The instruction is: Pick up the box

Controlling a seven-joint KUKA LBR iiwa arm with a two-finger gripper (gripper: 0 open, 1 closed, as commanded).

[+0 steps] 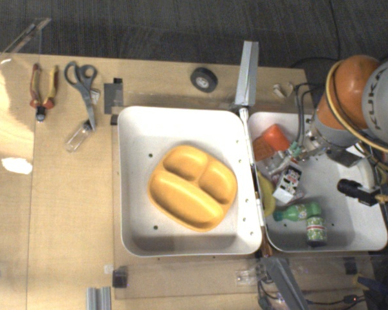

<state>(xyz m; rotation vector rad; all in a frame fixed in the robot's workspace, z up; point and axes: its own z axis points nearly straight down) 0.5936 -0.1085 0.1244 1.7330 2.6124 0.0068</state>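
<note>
White plastic makes up both bins, and the left bin (134, 173) serves as the landmark; inside it, near its middle, lies a yellow moulded insert (193, 187) with three rounded lobes, touching no wall; the right bin (368, 228) sits just beside it, their rims meeting along a shared edge; the arm (362, 102), grey with an orange band, comes in over the far right of that second bin and bends down toward the shared edge; the gripper (292, 152) hangs low there, above the clutter just right of the left bin's right wall, and whether it is wide or narrow I cannot tell, since cables and the wrist hide its tips; the box (288, 183), small, white with dark print, lies tilted just below the gripper and near the shared rim, and nothing shows it clasped; an orange object (269, 141) lies beyond it, closer to the left bin's upper right corner; a banana (268, 196) lies along the shared wall, just beside the box; a green bottle (301, 212) lies on its side further from the left bin, with a small can (315, 230) touching or nearly touching it; on the wooden bench (52, 205), beyond the left bin's upper left corner, lie scissors (84, 89) and red-handled pliers (43, 89); a tape roll (204, 79) rests beyond the bin's top edge, and a grey metal bar (247, 73) stands above its upper right corner.
</note>
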